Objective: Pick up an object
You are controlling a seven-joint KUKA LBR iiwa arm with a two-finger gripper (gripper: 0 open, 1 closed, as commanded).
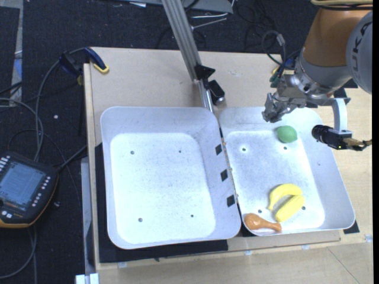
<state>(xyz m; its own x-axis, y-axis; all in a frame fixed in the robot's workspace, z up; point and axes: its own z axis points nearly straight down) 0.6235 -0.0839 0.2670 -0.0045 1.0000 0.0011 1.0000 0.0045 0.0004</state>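
Note:
In the right bin (320, 176) lie three objects. A green ball (287, 134) rests near the bin's far edge. A yellow banana-like piece (286, 201) lies near the front, and an orange pear-shaped piece (260, 222) sits at the front left corner. My gripper (271, 115) hangs over the far edge of the right bin, just up and left of the green ball, apart from it. Nothing shows between its fingers.
The left bin (160, 176) stands beside the right one, joined by black clips (225, 174). A slanted metal pole (186, 40) rises behind the bins. A black sensor (331, 136) sticks out right of the green ball. A teach pendant (21, 185) lies at far left.

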